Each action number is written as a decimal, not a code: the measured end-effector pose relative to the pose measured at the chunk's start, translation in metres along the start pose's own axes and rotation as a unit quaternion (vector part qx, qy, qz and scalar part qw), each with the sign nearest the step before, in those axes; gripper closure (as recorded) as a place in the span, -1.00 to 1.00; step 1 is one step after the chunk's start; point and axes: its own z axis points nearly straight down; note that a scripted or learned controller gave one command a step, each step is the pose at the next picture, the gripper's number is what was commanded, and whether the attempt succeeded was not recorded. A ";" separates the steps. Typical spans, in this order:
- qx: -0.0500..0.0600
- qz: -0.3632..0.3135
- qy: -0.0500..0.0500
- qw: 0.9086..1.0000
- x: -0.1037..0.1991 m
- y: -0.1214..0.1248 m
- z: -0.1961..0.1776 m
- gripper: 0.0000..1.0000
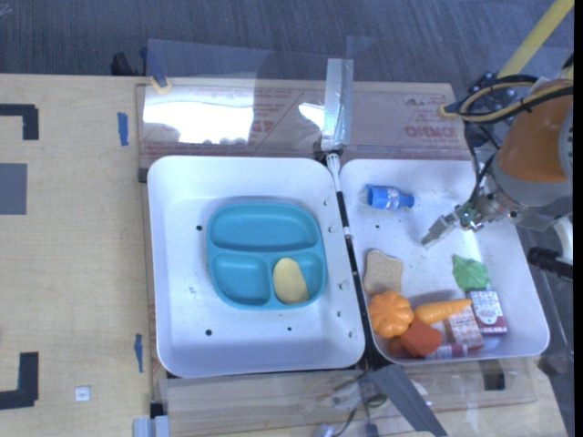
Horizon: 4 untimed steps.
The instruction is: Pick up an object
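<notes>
Start at the near edge of your right bin (537, 330): you have one red block (421, 340), one orange pumpkin (390, 313), one carrot (442, 310) and two small cartons (488, 309) crowded together along the front wall. Just behind them you'll find one slice of bread (383, 269) and one green leafy piece (470, 271). Farther back, one blue bottle (390, 198) lies on its side, well apart from the rest.

In your left bin (173, 244) sits one teal divided tray (264, 253), with one yellow potato-shaped item (290, 280) in its near right compartment.

Your arm (537, 148) enters from the right, bent down over the right bin's far half. The gripper (444, 228) hangs above bare bin floor between bottle and leafy piece, fingers together, pinching nothing.
</notes>
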 end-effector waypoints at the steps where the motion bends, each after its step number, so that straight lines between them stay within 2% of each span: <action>1: -0.001 -0.044 0.001 0.999 0.040 0.075 0.009 -1.00; 2: 0.006 -0.023 0.000 1.000 0.047 0.087 0.009 -1.00; 3: 0.001 -0.083 0.002 0.997 0.039 0.066 0.009 -1.00; 4: 0.009 -0.086 0.003 0.996 0.042 0.084 0.009 -1.00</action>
